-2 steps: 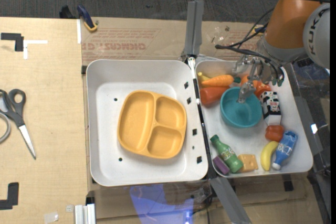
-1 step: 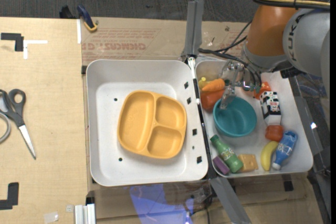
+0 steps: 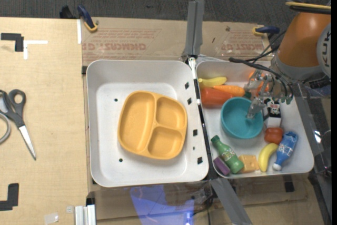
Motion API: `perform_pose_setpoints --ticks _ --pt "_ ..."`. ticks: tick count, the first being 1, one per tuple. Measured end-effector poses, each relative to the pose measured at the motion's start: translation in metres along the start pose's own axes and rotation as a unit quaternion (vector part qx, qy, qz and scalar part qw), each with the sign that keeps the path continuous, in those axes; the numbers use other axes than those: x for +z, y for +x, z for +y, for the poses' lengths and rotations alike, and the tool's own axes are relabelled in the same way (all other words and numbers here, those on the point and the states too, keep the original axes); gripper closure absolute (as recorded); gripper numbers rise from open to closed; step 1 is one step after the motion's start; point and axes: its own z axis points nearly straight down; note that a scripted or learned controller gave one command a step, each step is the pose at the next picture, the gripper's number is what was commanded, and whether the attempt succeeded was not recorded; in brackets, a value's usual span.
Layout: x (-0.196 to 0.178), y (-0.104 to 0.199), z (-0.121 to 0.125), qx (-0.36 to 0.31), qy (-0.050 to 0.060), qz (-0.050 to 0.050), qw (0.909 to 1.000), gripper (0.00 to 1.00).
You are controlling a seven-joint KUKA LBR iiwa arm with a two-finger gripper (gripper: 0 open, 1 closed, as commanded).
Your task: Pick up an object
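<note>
Teal bowl (image 3: 241, 119) sits mid right bin (image 3: 305, 166), upright, mouth up. Gripper (image 3: 256, 108) hangs over the bowl's right rim; one finger (image 3: 254, 109) dips inside the bowl near its right wall. Cannot tell whether the tool is released or clenched; nothing visibly caught in it. Arm (image 3: 305, 42) enters from the right, orange band above the wrist, cables looping round it.

Around the bowl, all in the right bin:
- Orange carrot-like piece (image 3: 221, 95) just far-left of the bowl, lying crosswise, touching or nearly touching the rim.
- Yellow banana-shaped piece (image 3: 211, 81) beyond that, by the far-left corner.
- Red-orange tomato-like item (image 3: 273, 135) just right of the bowl.
- Blue bottle (image 3: 285, 150) near-right, lying tilted, white cap toward the near wall.
- Small yellow banana (image 3: 267, 156) between the blue bottle and the near wall.
- Green bottle (image 3: 227, 154) near-left, lying aslant; purple item (image 3: 221, 167) just beside its base.

Left bin (image 3: 100, 129) holds a yellow three-compartment plate (image 3: 152, 125), roughly centred.

Scissors (image 3: 18, 118) lie on the wooden bench (image 3: 42, 166), well left of both bins.
</note>
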Motion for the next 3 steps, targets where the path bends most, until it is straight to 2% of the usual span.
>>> perform_pose_setpoints --ticks 1,2,3 --pt "0.000 -0.015 0.051 0.033 -0.001 -0.001 0.9994 0.00" --pt "0.000 0.001 -0.021 -0.006 0.000 0.000 1.0000 0.00" --pt "0.000 -0.015 0.050 0.102 0.000 -0.001 0.9948 0.00"
